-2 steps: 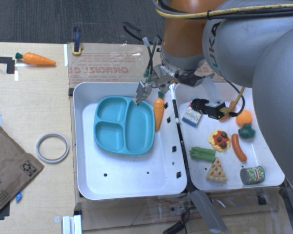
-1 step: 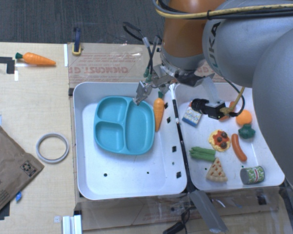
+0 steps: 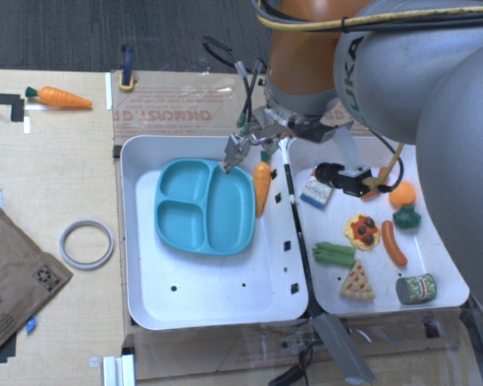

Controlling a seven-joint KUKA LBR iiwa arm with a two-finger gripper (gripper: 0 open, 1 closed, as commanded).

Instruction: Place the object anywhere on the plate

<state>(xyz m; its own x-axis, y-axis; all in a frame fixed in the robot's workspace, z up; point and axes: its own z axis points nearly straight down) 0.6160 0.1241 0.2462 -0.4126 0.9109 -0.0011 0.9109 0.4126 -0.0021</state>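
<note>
I see the gripper (image 3: pixel 243 147) low over the left bin (image 3: pixel 145 288), at the upper right corner of the blue plate (image 3: pixel 205 206). Its fingers stand slightly apart with nothing between them. The carrot (image 3: pixel 262 187) lies just below the fingertips on the bin floor — close beside the plate's right edge, not on it. In the right bin (image 3: pixel 443 272) I make out a pizza slice (image 3: pixel 357 282), a sausage (image 3: pixel 394 243), a green can (image 3: pixel 416 288) and an orange (image 3: pixel 401 193). Another carrot (image 3: pixel 59 97) lies on the bench.

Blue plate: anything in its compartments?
No food shows in the blue plate. The gripper overhangs its top right rim. A toy carrot lies beside it, on the bin floor.
</note>
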